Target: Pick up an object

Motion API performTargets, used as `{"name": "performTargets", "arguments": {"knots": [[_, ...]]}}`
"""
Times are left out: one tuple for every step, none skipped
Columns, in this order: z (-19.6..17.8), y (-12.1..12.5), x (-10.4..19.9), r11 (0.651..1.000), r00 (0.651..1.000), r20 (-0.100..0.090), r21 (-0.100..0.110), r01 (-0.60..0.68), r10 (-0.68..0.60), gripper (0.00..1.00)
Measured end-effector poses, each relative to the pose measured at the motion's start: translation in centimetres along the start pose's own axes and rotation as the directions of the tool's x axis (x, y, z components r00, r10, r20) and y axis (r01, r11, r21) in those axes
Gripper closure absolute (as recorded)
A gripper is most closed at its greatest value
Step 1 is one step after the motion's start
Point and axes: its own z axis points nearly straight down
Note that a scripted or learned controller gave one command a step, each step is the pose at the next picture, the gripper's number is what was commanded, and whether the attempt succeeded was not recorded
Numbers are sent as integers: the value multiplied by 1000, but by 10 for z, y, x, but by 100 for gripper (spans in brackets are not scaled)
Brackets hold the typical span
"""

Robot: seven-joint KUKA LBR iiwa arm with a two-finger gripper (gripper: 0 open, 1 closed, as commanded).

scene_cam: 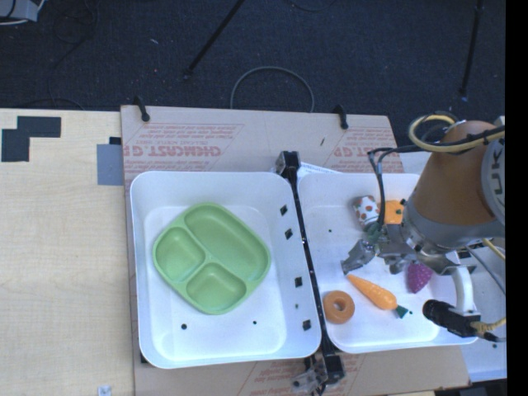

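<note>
Grey metal gripper (363, 256) hangs low in the right white bin (330, 213) — whether its fingers are apart or together I cannot tell. Just below it lies an orange toy carrot with a green tip (373, 293), an orange ring-shaped doughnut (338, 306) to that carrot's left. A purple grape bunch (418, 277) sits beside the wrist. The left white bin (165, 190) holds a green three-compartment plate (211, 256).

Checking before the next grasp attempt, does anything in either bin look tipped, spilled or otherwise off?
Nothing stands out. The green three-compartment plastic plate lies flat in the left white bin. In the right white bin, the orange toy carrot, brown ring-shaped doughnut and purple toy grapes lie loose, unspilled.
</note>
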Motion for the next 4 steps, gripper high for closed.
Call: {"name": "performTargets", "arguments": {"knots": [[-7, 3, 0, 1000, 1000, 2, -13, 2, -2, 0], [37, 3, 1, 1000, 1000, 1, -9, 2, -2, 0], [91, 3, 2, 1000, 1000, 1, -9, 2, -2, 0], [78, 3, 0, 1000, 1000, 1, -11, -5, 5, 100]]}}
